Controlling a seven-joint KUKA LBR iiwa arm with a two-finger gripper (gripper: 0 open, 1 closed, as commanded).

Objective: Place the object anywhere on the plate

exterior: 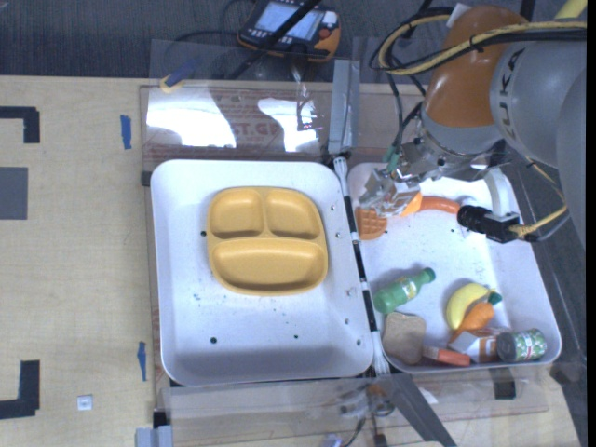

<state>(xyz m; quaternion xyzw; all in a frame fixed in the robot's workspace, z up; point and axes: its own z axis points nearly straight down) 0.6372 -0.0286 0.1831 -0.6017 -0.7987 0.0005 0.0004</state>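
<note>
Near edge of the right bin point(545, 296): a can point(521, 345) lying on its side in the near right corner, w/ a small orange bottle point(477, 317) and a yellow banana-like toy point(466, 302) just beside it; a brown slice of bread point(403, 335) sits at the near left corner, a thin red-orange piece point(447, 356) touching its right side. Mid-bin, a green bottle point(404, 290) lies tilted. Left bin point(177, 343) carries the yellow plate point(267, 238), three compartments, roughly centred, nothing on it. Farther back, at the right bin's far left corner, a waffle-like orange piece point(371, 222) rests by the divider, w/ an orange carrot point(428, 204) just beyond. The gripper point(396, 182) hangs right over these, close to or touching the waffle piece; opening can't be told, and no object is clearly seen betw. its tips. Arm's orange band point(466, 91) is behind. A handheld controller point(287, 28) lies past the bins at the table's far edge.
</note>
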